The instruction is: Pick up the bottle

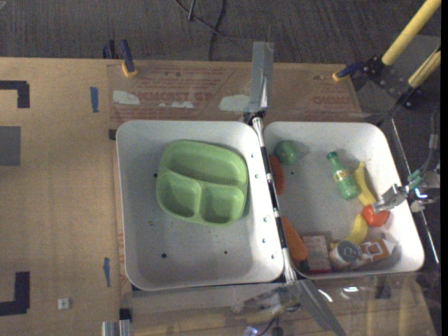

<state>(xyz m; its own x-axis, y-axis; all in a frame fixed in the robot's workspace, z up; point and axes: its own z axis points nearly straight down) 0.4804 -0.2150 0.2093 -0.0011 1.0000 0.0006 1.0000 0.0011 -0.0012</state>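
Green bottle (342, 176) with pale, unreadable label in right bin (308, 135); claw (389, 200) nearby, grip state indiscernible.

Dark carpet (315, 12) with a black cable (203, 2) lies beyond the wooden bench (56, 187); yellow poles (416, 23) stand above the pincer (392, 200).

Plate (203, 183) in left bin (133, 208), bottle (342, 176) in right bin (311, 138)

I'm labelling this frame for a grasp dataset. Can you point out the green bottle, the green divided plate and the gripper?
green bottle (341, 177): camera view, on its body.
green divided plate (203, 157): camera view, on its upper compartment.
gripper (389, 200): camera view, at its fingertips.
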